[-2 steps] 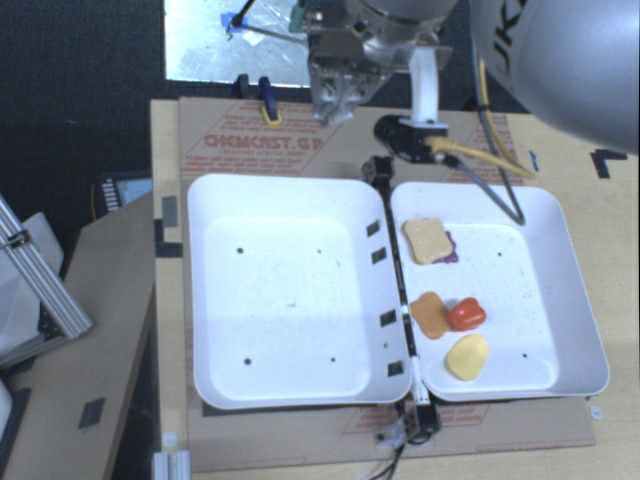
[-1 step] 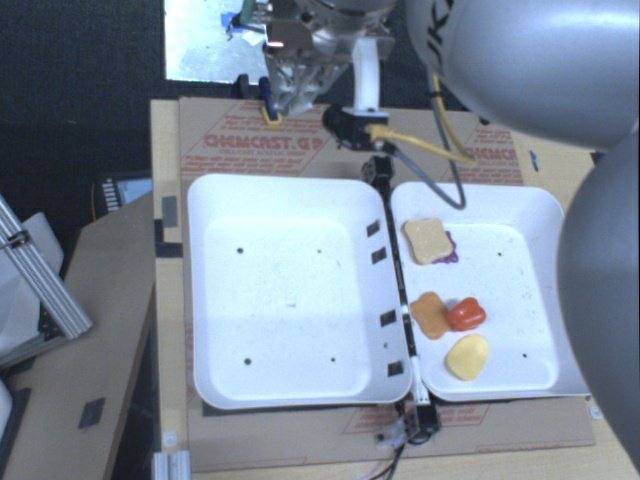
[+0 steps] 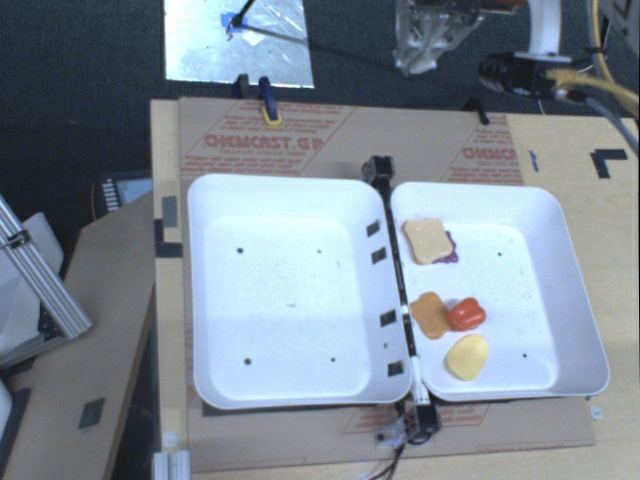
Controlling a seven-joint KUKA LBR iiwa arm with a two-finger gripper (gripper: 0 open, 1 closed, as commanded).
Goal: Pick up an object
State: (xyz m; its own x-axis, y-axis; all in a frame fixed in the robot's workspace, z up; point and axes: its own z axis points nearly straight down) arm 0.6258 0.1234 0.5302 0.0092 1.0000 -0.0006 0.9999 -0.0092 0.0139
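Nothing is picked up yet, as I judge it. I hang high above the far edge of the worktop [image 3: 330, 133], well apart from both bins, and my fingers [image 3: 425, 43] show as a pale blur up there; I cannot tell whether they are wide or narrow, and I see nothing between them. All the candidates lie in the right-hand shallow white plastic bin [image 3: 560, 268], near the wall it shares with the left-hand white bin [image 3: 290, 298]: a tan square slice of toy bread [image 3: 426, 238] resting on something purple, a flat orange piece [image 3: 429, 314] touching a small red rounded piece [image 3: 467, 314], and a yellow rounded piece [image 3: 467, 357] just in front of them. What is left is everything: choosing one, coming down over it, closing and lifting.
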